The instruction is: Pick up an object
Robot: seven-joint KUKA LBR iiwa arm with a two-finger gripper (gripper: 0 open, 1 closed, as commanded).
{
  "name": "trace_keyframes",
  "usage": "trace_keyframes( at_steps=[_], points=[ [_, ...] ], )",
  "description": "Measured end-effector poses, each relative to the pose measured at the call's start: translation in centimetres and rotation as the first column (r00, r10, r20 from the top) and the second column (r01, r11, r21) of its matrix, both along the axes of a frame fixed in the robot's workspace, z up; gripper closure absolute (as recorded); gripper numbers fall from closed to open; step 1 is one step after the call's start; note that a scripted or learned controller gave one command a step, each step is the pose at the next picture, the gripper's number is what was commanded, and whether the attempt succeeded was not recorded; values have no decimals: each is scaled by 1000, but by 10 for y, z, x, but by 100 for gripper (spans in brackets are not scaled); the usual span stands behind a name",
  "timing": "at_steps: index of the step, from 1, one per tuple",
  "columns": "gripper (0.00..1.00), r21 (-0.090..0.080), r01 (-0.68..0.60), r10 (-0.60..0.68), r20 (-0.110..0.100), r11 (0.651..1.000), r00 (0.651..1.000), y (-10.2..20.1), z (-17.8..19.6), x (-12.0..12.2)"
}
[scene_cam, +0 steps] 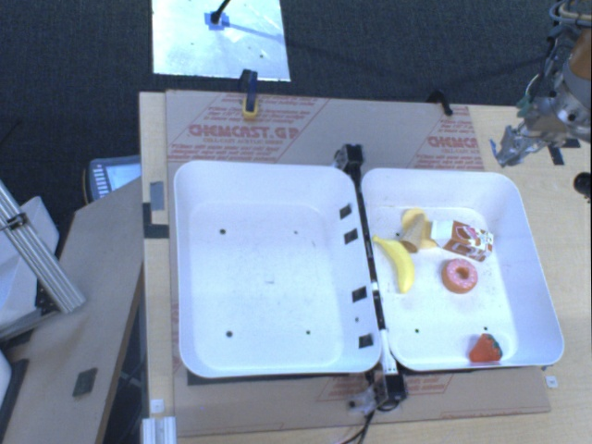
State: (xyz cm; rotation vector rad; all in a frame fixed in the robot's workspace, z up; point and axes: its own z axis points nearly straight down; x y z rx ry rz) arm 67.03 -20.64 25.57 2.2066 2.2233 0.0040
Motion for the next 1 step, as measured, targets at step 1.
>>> trace_keyframes(
  at_steps=[1],
  points=[
    [100, -2, -5, 5, 3, 1000, 1000, 0, 11, 1]
  ],
)
